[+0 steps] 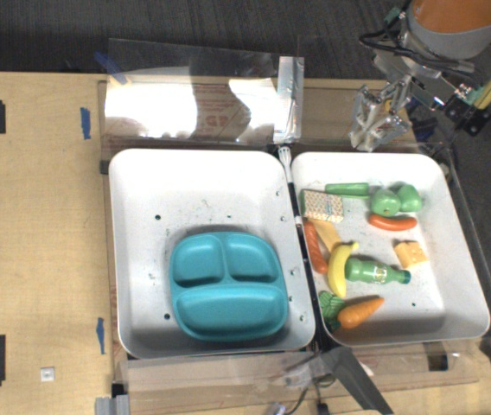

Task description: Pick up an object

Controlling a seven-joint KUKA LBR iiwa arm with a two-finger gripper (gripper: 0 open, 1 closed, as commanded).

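Observation:
The right bin holds several toy foods: a green bottle, a yellow banana, a carrot, a red chili, a green pepper, a long green vegetable, a patterned small box and an orange block. My gripper hangs above the bin's far rim, behind all of them. It is open with nothing between its fingers.
The left bin holds a teal divided plate in its near half. An orange stick lies along the right bin's left wall. A clear plastic sheet stands behind the left bin. Cables trail from the arm at top right.

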